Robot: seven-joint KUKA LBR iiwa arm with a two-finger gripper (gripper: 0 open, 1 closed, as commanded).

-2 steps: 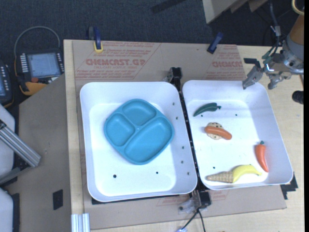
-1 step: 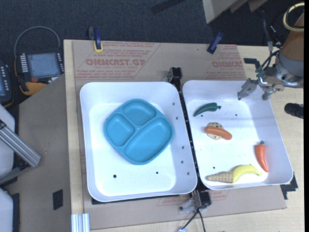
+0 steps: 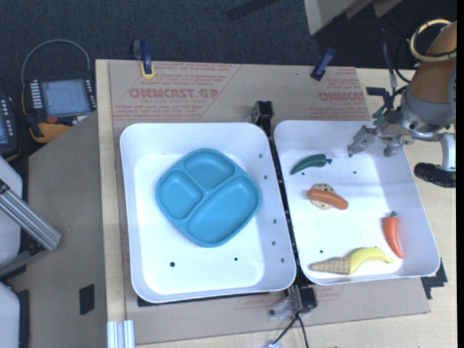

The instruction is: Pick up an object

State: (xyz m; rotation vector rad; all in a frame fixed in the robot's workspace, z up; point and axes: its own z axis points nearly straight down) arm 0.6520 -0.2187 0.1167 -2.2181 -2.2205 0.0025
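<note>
Hovering at the upper right rim of the right white bin point(image 3: 428, 216), the two-finger gripper point(image 3: 373, 142) has fingers spread and pinching nothing, so no pick is done; green pepper point(image 3: 310, 163), hot dog point(image 3: 327, 197), carrot point(image 3: 392, 235) and banana point(image 3: 373, 257) all lie untouched in that bin.

Bare floor amid right bin point(image 3: 417, 187) toys point(image 3: 328, 197).

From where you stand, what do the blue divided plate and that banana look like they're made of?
The blue plate looks like moulded plastic: one even colour, rounded dividers, a soft matte sheen. The banana seems to be toy plastic too, uniformly bright yellow and smooth, though rubber or foam can't be ruled out from this view.
</note>
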